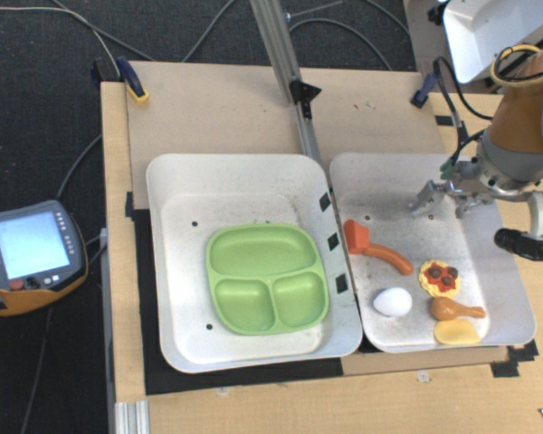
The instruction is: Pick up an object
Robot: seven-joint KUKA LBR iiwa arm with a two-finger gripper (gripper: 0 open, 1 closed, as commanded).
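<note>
The arm (518,120) came in from three o'clock, its orange band above a grey wrist, and its gripper (448,199) hung over the upper part of the right bin (380,174), toward that bin's twelve o'clock. The two metal fingers (425,197) looked spread apart with nothing between them, though at this slant and size the gap was hard to read. The loose objects lay toward the bin's six o'clock, well apart from the gripper: an orange spatula-like tool (373,247) at about nine o'clock of the group, a white egg (392,302) below it, a small pizza slice (439,278) with red dots to the right, a brown drumstick (454,310) just beneath that, and a pale yellow piece (456,332) touching the bin's near rim. The left bin (172,242) held a green divided plate (267,276) lying flat in its middle. At nine o'clock of the bench a teach pendant (29,256) sat on the dark floor.
</note>
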